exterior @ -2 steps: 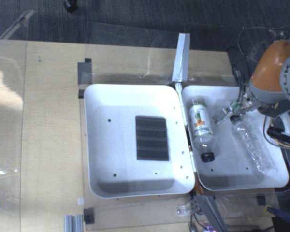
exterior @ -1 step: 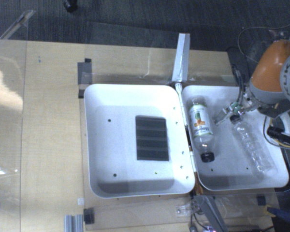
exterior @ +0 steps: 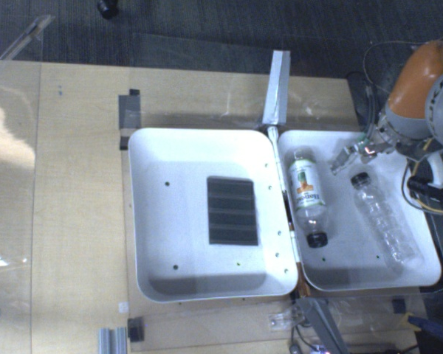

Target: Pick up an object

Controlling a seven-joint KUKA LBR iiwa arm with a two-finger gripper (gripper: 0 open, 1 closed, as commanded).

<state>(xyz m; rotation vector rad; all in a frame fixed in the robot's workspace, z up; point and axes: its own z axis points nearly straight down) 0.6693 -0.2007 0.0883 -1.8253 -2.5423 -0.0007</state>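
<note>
The right bin (exterior: pixel 421 271) holds two bottles lying on their sides. One is a clear bottle with a green and orange label (exterior: pixel 306 186) along the bin's left wall, its black cap (exterior: pixel 316 237) toward the front. The other is a clear, crumpled plastic bottle (exterior: pixel 384 220) with a black cap (exterior: pixel 360 178) at its far end. My gripper (exterior: pixel 351 155) hangs over the back of the right bin, just above and left of the crumpled bottle's cap and to the right of the labelled bottle's base. Nothing shows in its grasp.
The left bin (exterior: pixel 155 198) contains a flat black ridged rectangle (exterior: pixel 232 211) near its middle. A grey metal bar (exterior: pixel 276 98) stands behind the seam between the bins. The arm with its orange band (exterior: pixel 421 80) and cables (exterior: pixel 424 186) crosses the right bin's far right edge.
</note>
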